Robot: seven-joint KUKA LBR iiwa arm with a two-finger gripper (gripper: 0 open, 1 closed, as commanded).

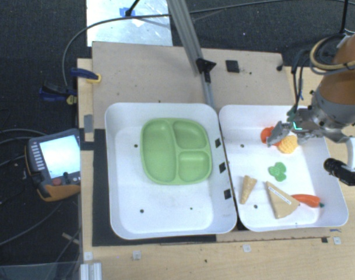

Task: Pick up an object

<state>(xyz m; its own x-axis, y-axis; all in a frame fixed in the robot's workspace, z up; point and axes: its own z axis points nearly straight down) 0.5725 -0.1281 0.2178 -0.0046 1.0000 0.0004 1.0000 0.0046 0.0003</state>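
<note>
1. The gripper (pixel 280 135) is seen low over the upper part of the right bin (pixel 247 214), reached in from the right of the camera view. Whether the claw is open, closed or gripping cannot be told at this resolution.

2. Candidate objects all lie in the right bin. An orange-red piece (pixel 266 135) sits just left of the gripper, and a yellow-orange textured piece (pixel 288 145) just below it, both touching or nearly touching the tool. Further down lie a green toy piece (pixel 277 170), a tan cone (pixel 248 189), a tan wedge (pixel 280 200) and an orange carrot-like piece (pixel 307 200).

3. The left bin (pixel 125 214) holds a green divided plate (pixel 176 151), well apart from the gripper.

4. Step in hand, judged: the grasp is being set up on the two pieces by the gripper.

5. For a good attempt, one piece should be singled out. The two are close together, so a descent between them would likely push both aside. The jaws should be centred over the yellow-orange piece and closed across its narrow axis.

6. A straight vertical lift is advised, clear of the bin wall.

7. Writing: no brand, label or legible text is made out on any object, bin or plate. The screen of the handheld pendant (pixel 56 163) at left is washed out and unreadable.
</note>
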